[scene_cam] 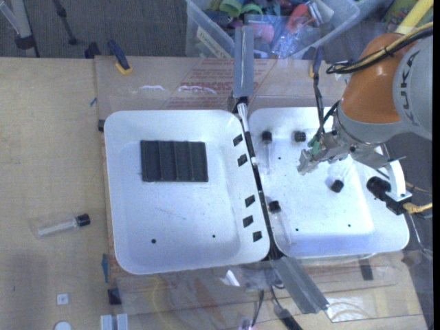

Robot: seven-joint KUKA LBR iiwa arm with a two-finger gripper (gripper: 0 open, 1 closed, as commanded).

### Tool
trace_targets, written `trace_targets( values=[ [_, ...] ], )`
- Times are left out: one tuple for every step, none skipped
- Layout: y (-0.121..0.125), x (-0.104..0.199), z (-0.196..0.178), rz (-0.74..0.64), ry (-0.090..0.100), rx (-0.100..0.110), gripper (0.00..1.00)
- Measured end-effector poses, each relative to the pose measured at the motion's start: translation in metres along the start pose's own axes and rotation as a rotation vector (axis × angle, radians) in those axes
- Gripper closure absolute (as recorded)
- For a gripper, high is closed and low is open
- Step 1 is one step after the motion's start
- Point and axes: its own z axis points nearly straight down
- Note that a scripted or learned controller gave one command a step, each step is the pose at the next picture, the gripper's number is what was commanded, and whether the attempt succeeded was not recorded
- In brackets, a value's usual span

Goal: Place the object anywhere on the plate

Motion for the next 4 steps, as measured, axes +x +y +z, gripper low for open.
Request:
trace_targets(
  values=[
    [0.042,-0.006,-0.090,0.251,-0.001,0.001,1.00],
    [0.040,0.084,-0.159,0.340,0.000,0.001,1.00],
    [-0.010,0.164,-0.113,0.344,0.001,0.005,1.00],
    [-0.020,0.260,-0.011,0.539,0.000,0.006,1.00]
  ],
)
